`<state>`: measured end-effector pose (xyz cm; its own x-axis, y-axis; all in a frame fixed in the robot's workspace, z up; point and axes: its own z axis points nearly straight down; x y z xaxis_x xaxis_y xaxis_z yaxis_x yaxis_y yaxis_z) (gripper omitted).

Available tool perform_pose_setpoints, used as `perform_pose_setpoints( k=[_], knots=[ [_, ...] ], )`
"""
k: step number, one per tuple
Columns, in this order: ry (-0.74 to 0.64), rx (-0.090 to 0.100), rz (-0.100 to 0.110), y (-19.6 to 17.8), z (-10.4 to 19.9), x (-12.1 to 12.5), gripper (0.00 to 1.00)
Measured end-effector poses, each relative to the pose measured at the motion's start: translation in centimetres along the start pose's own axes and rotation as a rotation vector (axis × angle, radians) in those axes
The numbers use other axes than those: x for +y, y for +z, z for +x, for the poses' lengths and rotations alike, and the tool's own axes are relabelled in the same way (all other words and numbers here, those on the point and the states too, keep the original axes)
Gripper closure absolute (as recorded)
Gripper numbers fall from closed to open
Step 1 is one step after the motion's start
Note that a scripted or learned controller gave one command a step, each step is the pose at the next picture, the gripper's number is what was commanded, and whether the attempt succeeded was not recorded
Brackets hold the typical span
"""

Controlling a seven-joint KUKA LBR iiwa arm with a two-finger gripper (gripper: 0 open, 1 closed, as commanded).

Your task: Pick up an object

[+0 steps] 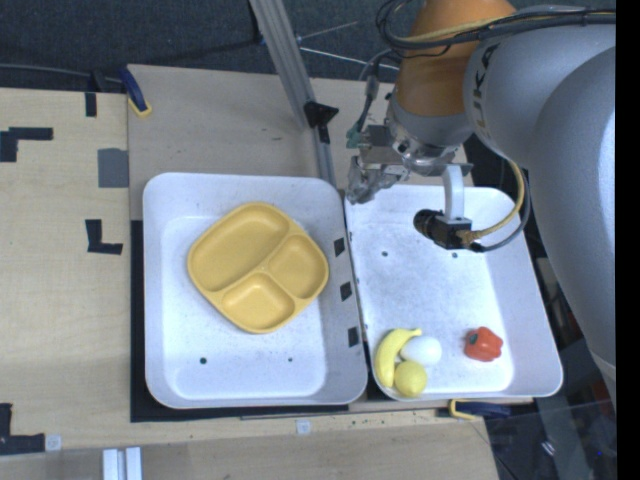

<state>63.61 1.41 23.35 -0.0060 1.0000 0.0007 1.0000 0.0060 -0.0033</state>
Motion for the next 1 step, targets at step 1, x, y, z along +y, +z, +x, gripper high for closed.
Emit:
perform_pose_setpoints(
  k=[1],
  knots=[
    [0.0, 0.0, 0.0, 0.17, 4.19, -1.3, 1.0]
  ],
)
